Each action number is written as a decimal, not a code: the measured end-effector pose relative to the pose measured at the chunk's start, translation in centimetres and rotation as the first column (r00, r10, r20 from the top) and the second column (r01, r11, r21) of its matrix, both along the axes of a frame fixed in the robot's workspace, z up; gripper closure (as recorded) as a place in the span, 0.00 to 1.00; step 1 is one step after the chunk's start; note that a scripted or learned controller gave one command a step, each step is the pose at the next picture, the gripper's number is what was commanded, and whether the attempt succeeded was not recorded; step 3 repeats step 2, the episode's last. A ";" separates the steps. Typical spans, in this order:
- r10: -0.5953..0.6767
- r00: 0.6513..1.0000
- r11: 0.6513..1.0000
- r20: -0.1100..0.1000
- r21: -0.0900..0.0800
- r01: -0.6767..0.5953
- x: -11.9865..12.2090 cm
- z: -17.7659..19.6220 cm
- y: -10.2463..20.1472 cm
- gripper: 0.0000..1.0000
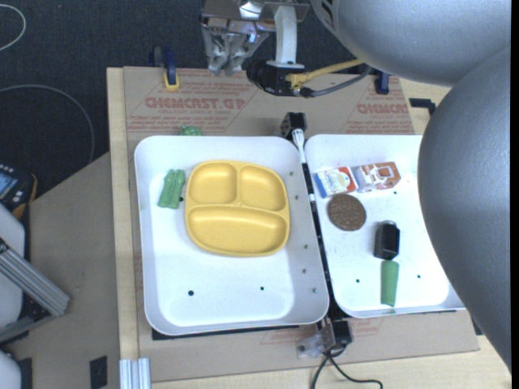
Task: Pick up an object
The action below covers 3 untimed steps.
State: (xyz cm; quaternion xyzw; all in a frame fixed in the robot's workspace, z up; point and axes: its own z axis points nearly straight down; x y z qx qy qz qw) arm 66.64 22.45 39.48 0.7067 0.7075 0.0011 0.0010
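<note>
- The gripper (225,55) hangs past the far edge of the bench, above the brown board and clear of both bins, with nothing between its fingers. They point down close together, but at this angle I cannot tell whether they are spread or pressed shut.
- Candidates, then. In the left bin (162,298): a yellow divided plate (238,207) near the middle, and a small green piece (171,189) lying just beside the plate's left rim.
- In the right bin (361,294): a flat red, white and blue packet (357,178) toward the far side, a brown disc (346,212) just in front of it, a small black block (387,241), and a green stick (390,283) near the front wall.
- The task names no particular object, so the wise pick is the easiest one. My judgement: the black block or the green stick, both narrow enough to pinch and standing apart from the walls.
- The plate looks too broad, and the disc and packet lie too flat for fingertips to get under.
- To do it well: travel over the chosen piece first, line the fingers across its narrow side, come straight down, close, then lift.
- Risk: the green stick sits close to the front wall, so a finger could catch there.
</note>
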 end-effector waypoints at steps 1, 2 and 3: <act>0.000 1.000 1.000 0.000 0.000 0.000 0.0 0.4 0.0 1.00; 0.001 1.000 1.000 0.000 0.000 -0.001 0.0 0.7 0.0 1.00; 0.001 1.000 1.000 0.000 0.000 -0.001 0.0 0.7 0.0 1.00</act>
